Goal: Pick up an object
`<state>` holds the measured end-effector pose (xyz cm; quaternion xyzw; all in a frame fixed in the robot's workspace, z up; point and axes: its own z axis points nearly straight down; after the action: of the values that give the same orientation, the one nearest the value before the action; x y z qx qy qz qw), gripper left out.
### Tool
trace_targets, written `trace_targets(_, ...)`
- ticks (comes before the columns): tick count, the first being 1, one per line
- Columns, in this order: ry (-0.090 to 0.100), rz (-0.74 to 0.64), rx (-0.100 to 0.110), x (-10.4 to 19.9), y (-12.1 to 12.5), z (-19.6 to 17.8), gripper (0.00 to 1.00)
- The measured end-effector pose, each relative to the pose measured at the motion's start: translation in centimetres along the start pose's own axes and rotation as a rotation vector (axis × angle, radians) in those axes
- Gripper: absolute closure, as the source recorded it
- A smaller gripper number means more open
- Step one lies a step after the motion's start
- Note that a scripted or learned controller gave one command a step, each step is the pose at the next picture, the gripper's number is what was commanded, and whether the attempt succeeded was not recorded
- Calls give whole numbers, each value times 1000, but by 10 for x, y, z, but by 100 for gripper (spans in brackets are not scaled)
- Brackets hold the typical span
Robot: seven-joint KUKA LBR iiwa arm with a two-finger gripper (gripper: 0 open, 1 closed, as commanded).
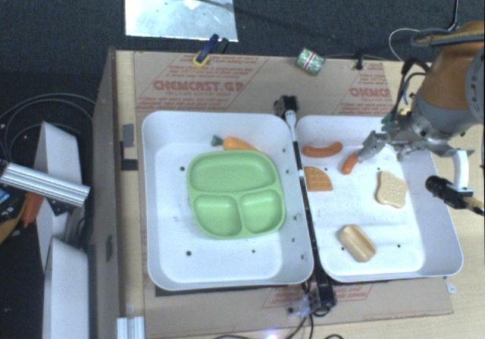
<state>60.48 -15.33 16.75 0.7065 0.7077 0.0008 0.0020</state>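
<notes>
Over the right bin (pixel 443 254), the gripper (pixel 373 146) hangs beside a small orange piece (pixel 348 163); whether its jaws are parted or clenched, I cannot tell. Nothing looks lifted yet, so the pick remains.

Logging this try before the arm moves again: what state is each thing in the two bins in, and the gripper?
Green divided plate: flat in left bin, compartments bare.
Carrot: behind plate, partly hidden.
Sausage: lying in right bin.
Small orange piece: lying beside gripper.
Bread slice: lying flat.
Bread roll: lying near the front.
</notes>
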Motion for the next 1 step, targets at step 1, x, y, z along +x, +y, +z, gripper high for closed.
trace_targets(1, 3, 0, 6, 35, -37, 56, 0)
